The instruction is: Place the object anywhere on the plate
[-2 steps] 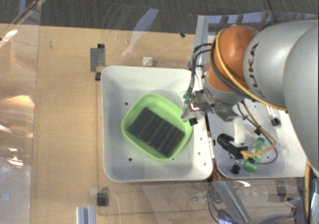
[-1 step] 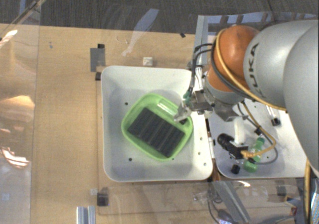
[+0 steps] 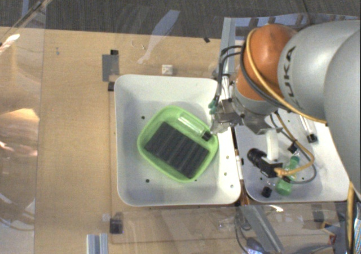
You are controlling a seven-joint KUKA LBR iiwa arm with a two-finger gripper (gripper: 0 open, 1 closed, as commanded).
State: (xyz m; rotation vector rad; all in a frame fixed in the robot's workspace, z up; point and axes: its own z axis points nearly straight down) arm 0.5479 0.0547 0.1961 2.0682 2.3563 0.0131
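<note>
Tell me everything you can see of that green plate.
The plate is bright green and glossy like plastic, squarish with rounded corners and a raised rim. Its middle looks dark and ribbed. It lies flat on the floor of the left bin, turned at a slant to the bin's walls. The gripper hangs at its right corner; whether they touch cannot be judged.
</note>
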